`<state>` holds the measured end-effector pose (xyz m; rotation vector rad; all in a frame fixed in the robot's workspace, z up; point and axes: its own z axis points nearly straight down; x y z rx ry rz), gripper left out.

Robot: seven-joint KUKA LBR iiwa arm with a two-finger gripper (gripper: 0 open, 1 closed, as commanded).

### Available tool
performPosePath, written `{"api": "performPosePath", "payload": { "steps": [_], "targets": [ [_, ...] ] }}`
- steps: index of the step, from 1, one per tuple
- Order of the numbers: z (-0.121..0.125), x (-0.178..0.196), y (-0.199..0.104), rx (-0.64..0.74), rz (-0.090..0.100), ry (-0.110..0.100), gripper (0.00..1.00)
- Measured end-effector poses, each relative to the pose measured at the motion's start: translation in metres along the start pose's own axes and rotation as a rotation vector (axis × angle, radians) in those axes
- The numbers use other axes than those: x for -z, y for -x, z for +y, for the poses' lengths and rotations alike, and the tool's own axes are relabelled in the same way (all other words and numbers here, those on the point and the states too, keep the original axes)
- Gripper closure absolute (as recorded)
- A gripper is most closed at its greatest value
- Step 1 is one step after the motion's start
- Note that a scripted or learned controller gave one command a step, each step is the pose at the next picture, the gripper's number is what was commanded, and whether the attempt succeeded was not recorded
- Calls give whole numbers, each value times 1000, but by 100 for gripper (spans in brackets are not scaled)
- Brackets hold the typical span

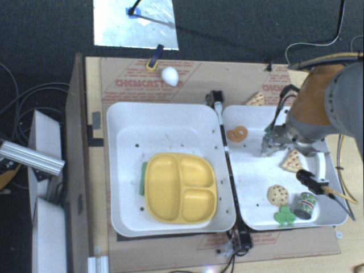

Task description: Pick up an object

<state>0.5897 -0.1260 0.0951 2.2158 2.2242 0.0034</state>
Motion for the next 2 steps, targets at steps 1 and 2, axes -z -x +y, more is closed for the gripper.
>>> {"api": "performPosePath", "payload": {
  "steps": [1,2],
  "targets": [
    [1,11,0,1,1,2,100],
    [2,21,-1,2,1,5,100]
  ]
}}
